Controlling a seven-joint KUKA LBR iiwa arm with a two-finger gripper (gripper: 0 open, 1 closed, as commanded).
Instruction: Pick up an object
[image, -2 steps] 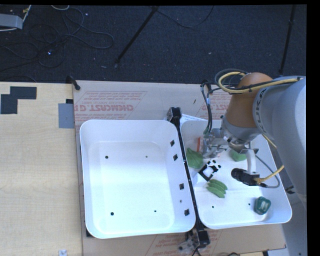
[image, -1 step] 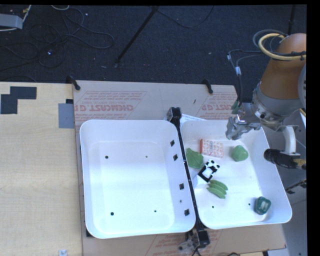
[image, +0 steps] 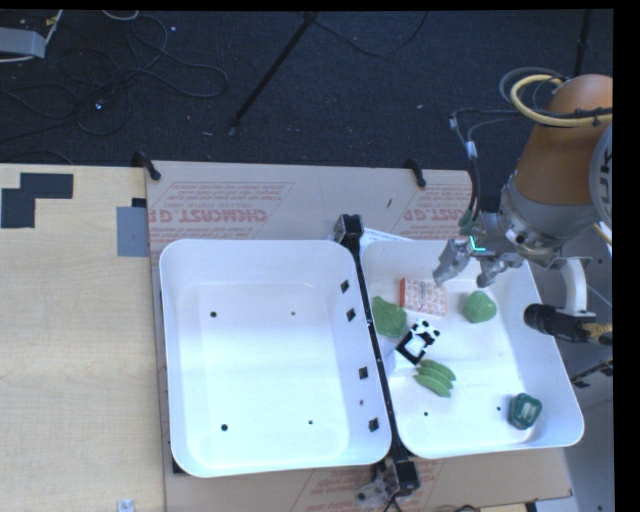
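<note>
Objects for picking lie in the right bin (image: 560, 400), the one nearer the arm.

1. Bench: a sheet of printed cardboard (image: 250, 200) lies under both bins, on a pale wooden surface (image: 70, 350).
2. Left bin (image: 180, 300): a shallow white tray, joined to the right bin along a black divider strip (image: 362, 330).
3. Arm (image: 560, 170): enters from the right, with the orange band above the grey wrist.
4. Gripper (image: 470, 268): positioned over the far part of the right bin. The two fingers are spread apart with nothing between them. One fingertip (image: 445, 268) sits just beside the card; the other points toward the round green piece.
5. Contents of the right bin:
   - a green leafy piece (image: 388, 317) near the divider;
   - a red-and-white patterned card (image: 423, 296) just beside it, lying flat;
   - a green pod-like piece (image: 436, 377) toward the middle of the bin;
   - a round green piece (image: 480, 307) just below the gripper;
   - a black-and-white part (image: 417, 343) between the leafy piece and the pod;
   - a small teal object (image: 524, 410) near the front right corner, well apart from the rest.
</note>
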